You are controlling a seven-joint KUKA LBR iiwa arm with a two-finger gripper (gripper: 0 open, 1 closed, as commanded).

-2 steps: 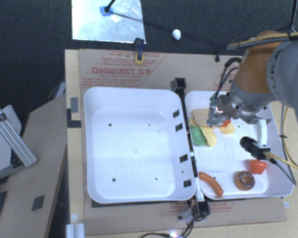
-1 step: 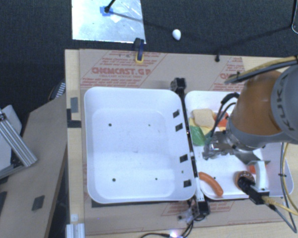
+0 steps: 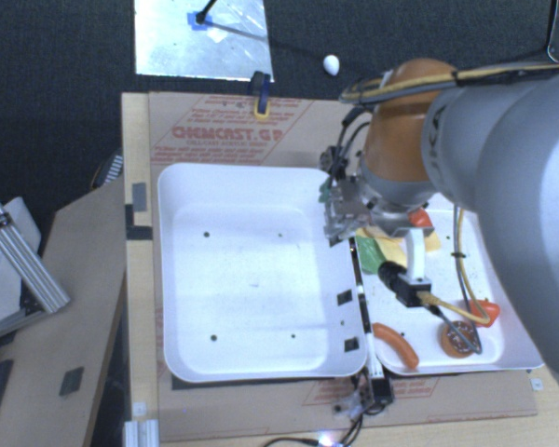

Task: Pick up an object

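Observation:
My gripper (image 3: 341,214) hangs low over the left edge of the right bin (image 3: 512,357), close to the wall between the two bins. Just below and right of it lie a green piece (image 3: 367,250) and a yellow piece (image 3: 392,248), partly hidden by the wrist. A red thing (image 3: 417,219) peeks out beside the arm. Nearer the front lie an orange sausage-shaped thing (image 3: 396,344), a brown round thing (image 3: 458,340) and an orange-red thing (image 3: 485,311). I see nothing held by the gripper.
The left bin (image 3: 182,250) stands beside the right one on a cardboard sheet (image 3: 224,128). The bulky grey arm covers the right bin's back and right side. A clamp (image 3: 260,96), a metal plate (image 3: 200,26) and a small white ball (image 3: 331,63) lie behind the bins.

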